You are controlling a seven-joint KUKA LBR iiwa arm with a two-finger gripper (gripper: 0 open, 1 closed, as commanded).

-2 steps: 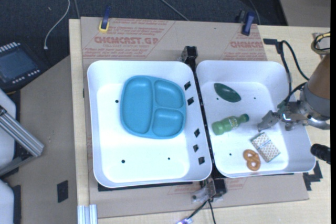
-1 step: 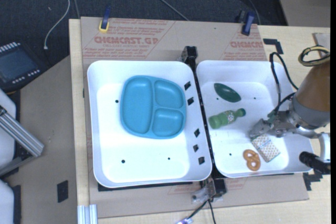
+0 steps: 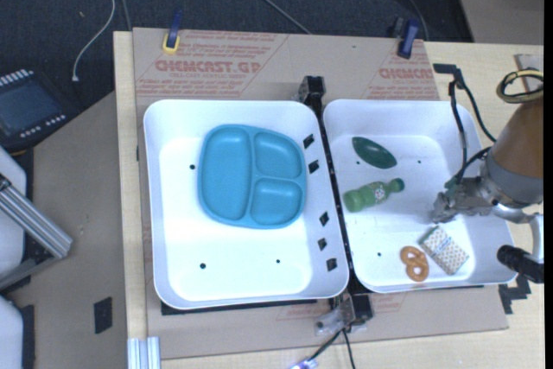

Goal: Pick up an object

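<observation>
In the right bin (image 3: 393, 121) lie a dark green leaf-shaped piece (image 3: 374, 153), a small green bottle (image 3: 372, 194) on its side, a brown pretzel (image 3: 415, 263) and a white patterned packet (image 3: 447, 250). My gripper (image 3: 449, 206) is low over the bin's right side, just beyond the packet and to the right of the bottle. I see nothing held in it. The orange band of the arm (image 3: 523, 143) rises behind it at the right edge.
The left bin (image 3: 173, 212) holds a blue divided plate (image 3: 251, 175). A black divider (image 3: 326, 186) runs between the bins. Both sit on a cardboard-covered bench (image 3: 216, 60) with blue clamps at the back. Cables lie on the floor behind.
</observation>
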